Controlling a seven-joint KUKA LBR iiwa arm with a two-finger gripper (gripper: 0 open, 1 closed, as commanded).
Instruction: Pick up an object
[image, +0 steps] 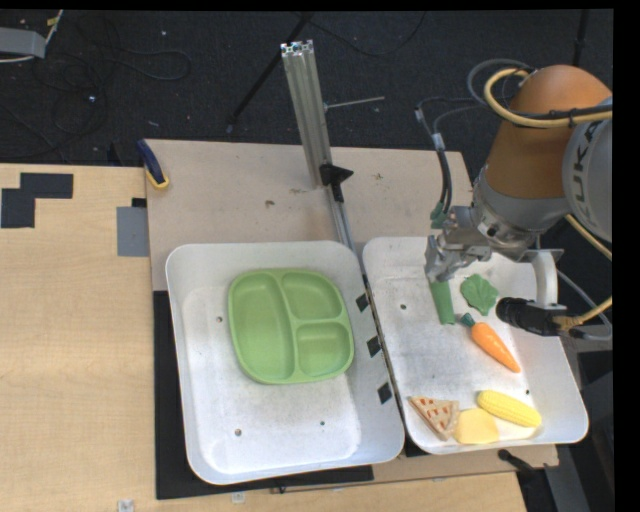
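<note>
From the overhead camera, the arm reaches in from the right and its end effector (447, 262) hangs low over the upper part of the right bin (405, 330). Straight beneath it lies a slim green stick-shaped piece (442, 300), its long axis running roughly up and down the frame, top end tucked under the fingers. Whether those fingers are spread or pinched, I cannot tell; wrist and cables mask them, and nothing sits visibly between them.

Just right of that green piece is a green leafy item (479, 293), and below it a carrot (493, 342) lying diagonally, tip toward the lower right. Well apart, in the bin's near corner, cluster a pizza slice (436, 414), a pale yellow lump (477, 428) and a corn cob (510, 408).

The left bin (200, 420) holds a green divided plate (291, 326).

My call: the stick is the likeliest target, directly below, so a short descent with fingers set across its narrow width decides it.
</note>
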